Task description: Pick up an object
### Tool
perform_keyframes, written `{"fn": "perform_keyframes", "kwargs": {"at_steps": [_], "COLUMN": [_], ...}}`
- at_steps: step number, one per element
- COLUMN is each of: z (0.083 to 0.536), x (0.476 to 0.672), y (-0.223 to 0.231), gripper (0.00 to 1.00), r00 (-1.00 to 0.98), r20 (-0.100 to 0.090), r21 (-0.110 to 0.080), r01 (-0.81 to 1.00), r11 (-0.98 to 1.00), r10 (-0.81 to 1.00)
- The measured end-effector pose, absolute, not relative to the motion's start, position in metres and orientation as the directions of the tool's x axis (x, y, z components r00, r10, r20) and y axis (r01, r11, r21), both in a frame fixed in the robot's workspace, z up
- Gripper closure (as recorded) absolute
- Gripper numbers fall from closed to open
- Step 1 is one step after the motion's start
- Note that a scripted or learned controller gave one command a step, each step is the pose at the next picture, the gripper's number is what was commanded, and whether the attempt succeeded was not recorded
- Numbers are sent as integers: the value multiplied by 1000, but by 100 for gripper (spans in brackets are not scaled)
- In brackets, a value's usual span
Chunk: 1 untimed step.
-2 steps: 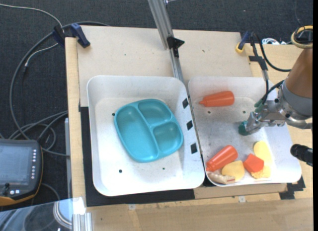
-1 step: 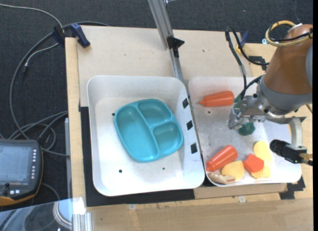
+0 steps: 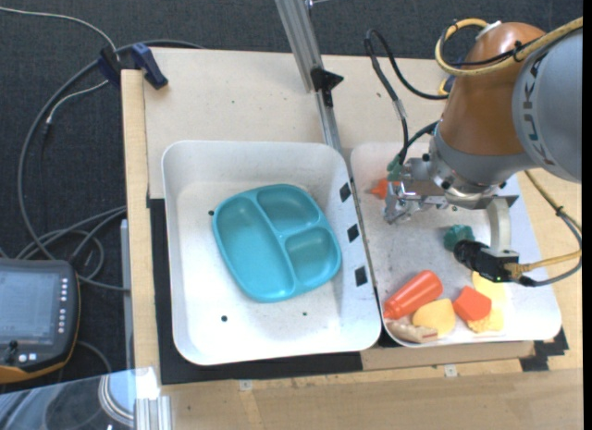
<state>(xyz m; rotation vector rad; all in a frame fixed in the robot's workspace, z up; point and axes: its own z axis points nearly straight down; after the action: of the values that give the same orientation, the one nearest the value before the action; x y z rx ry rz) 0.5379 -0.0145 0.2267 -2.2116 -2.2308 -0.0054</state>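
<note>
Two shallow white bins are seen side by side on the counter [image 3: 148, 141]. In the left bin [image 3: 185, 326] a blue divided plate [image 3: 276, 241] lies flat. The right bin [image 3: 398, 262] holds the loose objects, gathered toward its near edge: an orange carrot-shaped piece [image 3: 413, 293], a yellow piece [image 3: 435, 315] just beside it, an orange-red block [image 3: 473, 303] and a small teal item [image 3: 457, 235] farther back. The arm is reached in from the right, and the gripper [image 3: 400, 204] is lowered over the far part of the right bin (well apart from the pile). Whether anything is clamped cannot be told; a small orange bit [image 3: 378, 188] sits just beside it.
</note>
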Motion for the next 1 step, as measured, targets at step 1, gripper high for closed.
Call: {"fn": "perform_keyframes", "kwargs": {"at_steps": [1], "z": [238], "x": [559], "y": [31], "gripper": [100], "r00": [-7], "r20": [1], "r21": [3], "r01": [1000], "r11": [7], "r10": [1000]}}
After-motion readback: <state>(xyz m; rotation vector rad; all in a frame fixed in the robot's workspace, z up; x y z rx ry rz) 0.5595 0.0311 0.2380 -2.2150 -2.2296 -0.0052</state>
